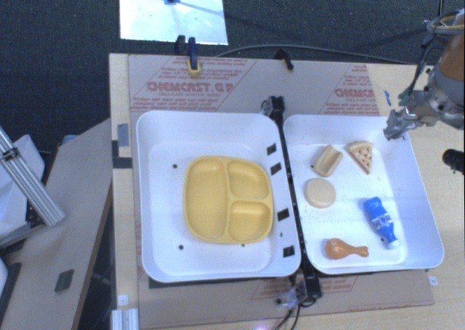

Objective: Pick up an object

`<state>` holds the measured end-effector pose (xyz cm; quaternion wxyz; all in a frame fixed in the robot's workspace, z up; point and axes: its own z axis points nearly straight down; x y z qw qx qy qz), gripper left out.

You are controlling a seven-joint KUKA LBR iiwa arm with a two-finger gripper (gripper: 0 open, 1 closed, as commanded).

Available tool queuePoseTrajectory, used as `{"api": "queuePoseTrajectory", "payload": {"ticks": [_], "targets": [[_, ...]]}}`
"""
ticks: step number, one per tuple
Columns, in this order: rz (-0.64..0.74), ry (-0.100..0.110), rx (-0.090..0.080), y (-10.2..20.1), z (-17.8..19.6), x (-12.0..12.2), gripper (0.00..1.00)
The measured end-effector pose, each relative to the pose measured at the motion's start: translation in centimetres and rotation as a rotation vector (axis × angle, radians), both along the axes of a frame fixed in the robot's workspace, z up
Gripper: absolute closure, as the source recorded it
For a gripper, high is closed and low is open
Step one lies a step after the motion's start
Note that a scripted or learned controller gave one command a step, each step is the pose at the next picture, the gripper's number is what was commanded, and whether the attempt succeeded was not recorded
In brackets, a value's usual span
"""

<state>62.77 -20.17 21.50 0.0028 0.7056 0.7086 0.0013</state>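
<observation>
The right white bin (421,198) holds several toy items: a tan bread roll (327,160), a pizza slice (360,155), a round cream cookie (320,192), a blue bottle (380,221) and an orange chicken drumstick (345,249). My gripper (398,123) hangs over the bin's far right corner, to the right of the pizza slice and apart from every item. Nothing shows between its fingers.
The left white bin (156,176) holds a yellow divided plate (228,199). Black clips line the seam between the bins (280,176). A clamp (192,56) stands at the bench's back edge, and a metal rail (29,183) lies at far left.
</observation>
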Motion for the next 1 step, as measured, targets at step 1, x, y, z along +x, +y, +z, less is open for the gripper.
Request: {"api": "queuePoseTrajectory", "payload": {"ticks": [1], "targets": [[0.001, 0.000, 0.000, -0.03, 4.49, 0.13, 1.00]]}}
